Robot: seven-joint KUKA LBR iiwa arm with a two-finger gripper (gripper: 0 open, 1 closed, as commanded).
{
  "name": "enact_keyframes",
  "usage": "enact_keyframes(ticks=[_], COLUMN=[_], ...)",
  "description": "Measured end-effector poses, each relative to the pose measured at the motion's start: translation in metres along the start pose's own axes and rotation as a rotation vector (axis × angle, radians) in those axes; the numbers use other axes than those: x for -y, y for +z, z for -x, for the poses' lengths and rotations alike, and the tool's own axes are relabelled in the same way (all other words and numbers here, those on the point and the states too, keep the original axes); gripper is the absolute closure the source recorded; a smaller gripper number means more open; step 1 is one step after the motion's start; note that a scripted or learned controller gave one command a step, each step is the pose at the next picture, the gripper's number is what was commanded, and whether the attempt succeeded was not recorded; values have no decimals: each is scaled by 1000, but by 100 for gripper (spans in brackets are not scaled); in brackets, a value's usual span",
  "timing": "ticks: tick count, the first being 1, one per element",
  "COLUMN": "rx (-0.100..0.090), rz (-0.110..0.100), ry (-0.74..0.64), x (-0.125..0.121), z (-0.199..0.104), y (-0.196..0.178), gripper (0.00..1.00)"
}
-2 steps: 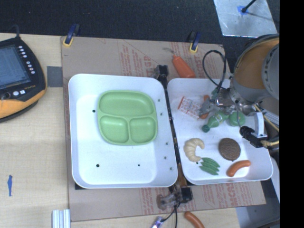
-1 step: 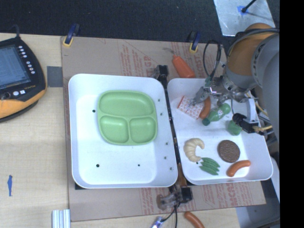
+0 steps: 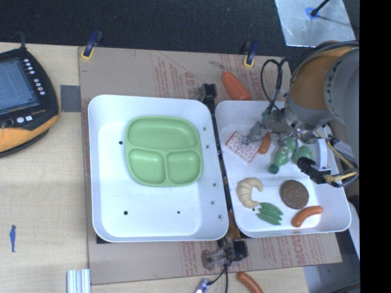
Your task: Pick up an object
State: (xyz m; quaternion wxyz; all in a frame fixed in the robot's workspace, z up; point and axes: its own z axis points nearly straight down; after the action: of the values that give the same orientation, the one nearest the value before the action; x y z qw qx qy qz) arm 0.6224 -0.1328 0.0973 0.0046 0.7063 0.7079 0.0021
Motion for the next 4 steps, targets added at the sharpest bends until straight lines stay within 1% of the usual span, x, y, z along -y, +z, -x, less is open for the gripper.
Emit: enact_keyframes(ticks=[1, 2, 3, 4], rx=[-3, -3, -1, -3], rz=[-9, -8, -7, -12], ry=[-2, -3, 0, -3], x=[-24, -35, -35, -17], z=[12, 12, 35, -1], y=[4, 4, 4, 5], gripper=[0, 0, 0, 0])
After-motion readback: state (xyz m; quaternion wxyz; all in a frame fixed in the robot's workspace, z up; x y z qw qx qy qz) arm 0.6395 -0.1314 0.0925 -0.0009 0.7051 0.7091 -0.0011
